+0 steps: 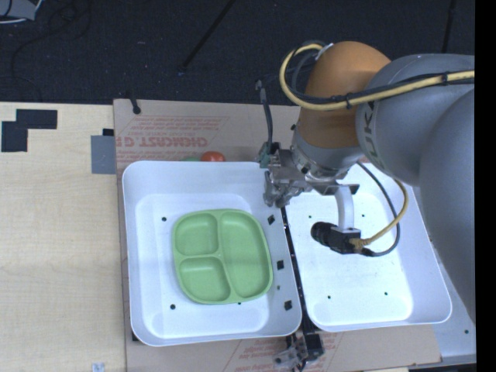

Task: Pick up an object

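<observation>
The green plate (pixel 223 256) lies flat in the left bin (pixel 143 208). The gripper (pixel 275 188) hangs over the divide between bins; its jaws' state I cannot tell. Best shift left and pinch the plate's raised rim.

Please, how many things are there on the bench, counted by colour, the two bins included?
White: 2, the left bin and the right bin
Green: 1, the divided plate
Red-orange: 1, a small round thing behind the left bin
Total: 4
</observation>
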You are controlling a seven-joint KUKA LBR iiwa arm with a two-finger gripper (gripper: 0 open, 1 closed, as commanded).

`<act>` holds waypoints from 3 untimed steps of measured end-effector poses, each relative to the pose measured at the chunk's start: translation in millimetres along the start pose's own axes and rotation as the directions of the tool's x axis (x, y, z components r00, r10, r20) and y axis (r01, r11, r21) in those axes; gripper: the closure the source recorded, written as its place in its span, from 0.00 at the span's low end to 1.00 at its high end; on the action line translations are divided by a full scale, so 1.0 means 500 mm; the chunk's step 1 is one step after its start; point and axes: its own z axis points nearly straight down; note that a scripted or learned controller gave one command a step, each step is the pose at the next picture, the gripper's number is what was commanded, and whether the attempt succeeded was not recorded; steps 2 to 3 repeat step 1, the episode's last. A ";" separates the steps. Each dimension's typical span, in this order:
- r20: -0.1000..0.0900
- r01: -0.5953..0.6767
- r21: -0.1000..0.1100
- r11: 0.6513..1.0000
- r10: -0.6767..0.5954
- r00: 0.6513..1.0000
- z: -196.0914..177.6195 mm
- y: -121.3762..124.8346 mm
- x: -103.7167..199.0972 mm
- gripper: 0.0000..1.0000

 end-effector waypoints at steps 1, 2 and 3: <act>0.000 0.001 -0.003 1.000 -0.001 1.000 -0.018 0.008 0.102 1.00; 0.000 0.001 -0.003 1.000 -0.001 1.000 -0.018 0.008 0.102 1.00; 0.000 0.001 -0.003 1.000 -0.001 1.000 -0.018 0.008 0.102 1.00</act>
